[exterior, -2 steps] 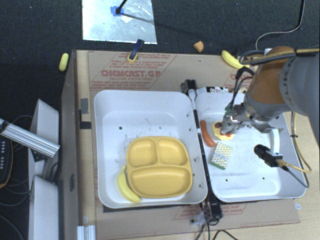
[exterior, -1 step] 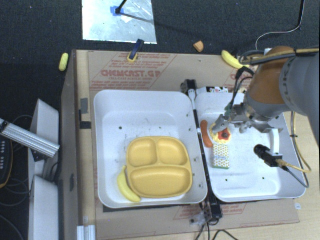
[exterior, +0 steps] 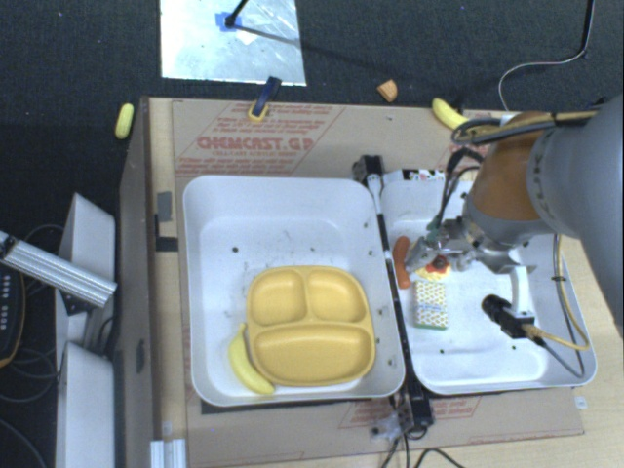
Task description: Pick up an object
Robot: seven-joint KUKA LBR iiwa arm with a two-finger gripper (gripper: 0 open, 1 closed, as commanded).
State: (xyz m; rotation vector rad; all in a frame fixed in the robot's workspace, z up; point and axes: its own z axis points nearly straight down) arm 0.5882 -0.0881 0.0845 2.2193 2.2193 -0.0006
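My gripper (exterior: 436,253) hangs low over the left part of the right bin (exterior: 487,361), at the end of the grey arm that comes in from the right. Just below it lies a pale block with coloured dots (exterior: 432,304), and its red and yellow top end sits right under the gripper. A thin orange stick-like piece (exterior: 402,264) lies along that bin's left wall, just left of the gripper. In the left bin (exterior: 224,205) rests a yellow divided plate (exterior: 310,322), with a yellow banana (exterior: 244,363) tucked against its lower left edge.
The two bins meet at a dark divider (exterior: 388,281). Outside the bins, small yellow pieces (exterior: 124,120) (exterior: 448,113) and an orange bit (exterior: 388,90) lie near the bench's back edge. A blue and yellow clip (exterior: 263,98) sits on the cardboard.
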